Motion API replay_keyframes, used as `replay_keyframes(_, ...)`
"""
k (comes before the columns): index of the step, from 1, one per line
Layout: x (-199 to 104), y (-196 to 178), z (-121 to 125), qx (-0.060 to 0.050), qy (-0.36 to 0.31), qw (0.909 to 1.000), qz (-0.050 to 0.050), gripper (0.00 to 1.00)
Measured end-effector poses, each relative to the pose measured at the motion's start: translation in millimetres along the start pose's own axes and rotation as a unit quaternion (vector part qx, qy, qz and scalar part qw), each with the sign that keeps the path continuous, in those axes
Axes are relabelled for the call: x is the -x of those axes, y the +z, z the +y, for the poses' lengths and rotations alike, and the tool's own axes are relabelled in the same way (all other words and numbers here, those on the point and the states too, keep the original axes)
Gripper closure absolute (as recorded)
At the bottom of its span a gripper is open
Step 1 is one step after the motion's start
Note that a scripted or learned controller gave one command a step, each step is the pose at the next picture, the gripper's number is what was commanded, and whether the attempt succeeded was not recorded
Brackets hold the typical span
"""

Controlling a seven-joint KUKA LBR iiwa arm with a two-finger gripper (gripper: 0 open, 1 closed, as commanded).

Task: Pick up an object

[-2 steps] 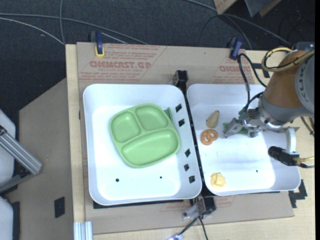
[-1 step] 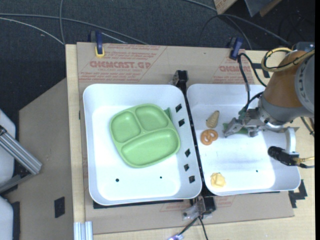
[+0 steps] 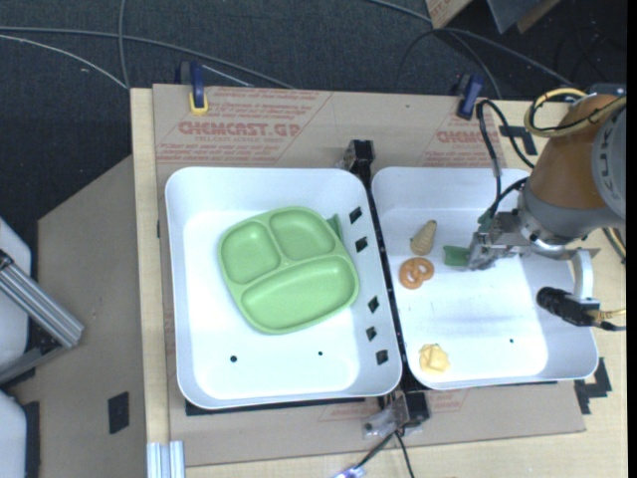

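Green shows at my end effector: a small green piece lies just left of it in the right bin; grip width I cannot tell. I count one cone, one pretzel, one yellow lump. One green tray fills the left bin. The arm reaches in from the right, wrist low.

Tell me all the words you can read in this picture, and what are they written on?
"CHEMCAST GP" in red print on the brown board behind the left bin.
Red print also on the board behind the right bin, probably the same word, but wires cover part of it.
Smaller red lines under both are too blurred to read.
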State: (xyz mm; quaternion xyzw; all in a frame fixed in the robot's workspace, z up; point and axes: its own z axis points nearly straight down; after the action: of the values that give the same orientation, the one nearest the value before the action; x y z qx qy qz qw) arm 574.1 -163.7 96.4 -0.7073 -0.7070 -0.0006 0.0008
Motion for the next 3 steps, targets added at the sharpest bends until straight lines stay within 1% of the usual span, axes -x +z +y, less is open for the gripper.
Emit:
replay_keyframes(1, -0.4, -46.3, -6.2, 0.002, 0.0, 1.0, -0.001, 1.0)
replay_keyframes(2, 9.3, -97.9, -8.3, 0.003, 0.0, 1.0, -0.002, 1.0)
replay_keyframes(3, 9.4, -152.4, -6.8, 0.004, -0.001, 1.0, -0.002, 1.0)
